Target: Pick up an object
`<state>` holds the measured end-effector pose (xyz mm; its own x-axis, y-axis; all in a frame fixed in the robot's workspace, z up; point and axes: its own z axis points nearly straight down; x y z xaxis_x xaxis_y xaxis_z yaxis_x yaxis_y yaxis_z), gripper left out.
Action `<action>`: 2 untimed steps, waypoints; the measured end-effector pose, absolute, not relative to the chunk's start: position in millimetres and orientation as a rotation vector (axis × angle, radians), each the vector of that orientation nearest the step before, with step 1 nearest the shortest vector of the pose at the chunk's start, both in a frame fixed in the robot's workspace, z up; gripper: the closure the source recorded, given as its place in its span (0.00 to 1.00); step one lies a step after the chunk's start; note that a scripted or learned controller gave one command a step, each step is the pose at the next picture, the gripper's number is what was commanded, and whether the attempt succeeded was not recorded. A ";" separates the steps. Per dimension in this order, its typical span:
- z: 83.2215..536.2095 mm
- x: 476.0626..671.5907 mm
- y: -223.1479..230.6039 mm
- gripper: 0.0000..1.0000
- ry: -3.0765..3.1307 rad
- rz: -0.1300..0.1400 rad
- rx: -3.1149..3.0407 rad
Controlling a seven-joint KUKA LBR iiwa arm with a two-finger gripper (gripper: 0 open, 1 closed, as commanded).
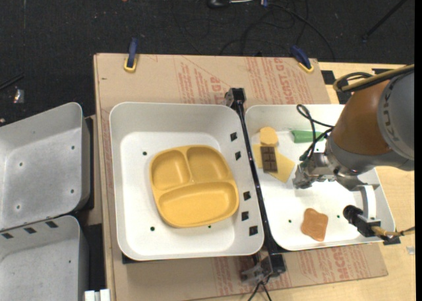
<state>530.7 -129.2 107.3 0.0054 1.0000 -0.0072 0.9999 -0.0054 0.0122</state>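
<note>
Several small objects are seen in the right white bin (377, 227), and any of them could be taken as the task's thing. A toast-shaped orange-brown piece (314, 224) lies flat near that bin's front edge, with rounded corners and a matte surface. Farther back, toward the bin's left wall, a pale yellow wedge (281, 165) is found, with a dark brown ridged bar (268, 157) resting on it and a small round orange-yellow piece (268, 136) just behind the bar. A green flat object (302, 136) is seen near the bin's rear, partly hidden by the arm. The gripper (304, 177) is placed low inside the right bin, just beside the yellow wedge and apart from the toast-shaped piece; whether its fingers are open or closed cannot be told, and nothing is seen between them. A divided yellow plastic tray (194, 185) lies in the left white bin (132, 161), beside the right bin.
</note>
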 end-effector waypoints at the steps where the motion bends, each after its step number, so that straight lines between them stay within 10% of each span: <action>1: 170.4 534.7 -131.4 1.00 2.219 0.005 2.216; 2: 231.6 530.0 -128.8 1.00 2.220 0.006 2.214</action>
<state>530.0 -128.8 231.6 -0.0026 1.0000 -0.0017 1.0000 0.0027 0.0069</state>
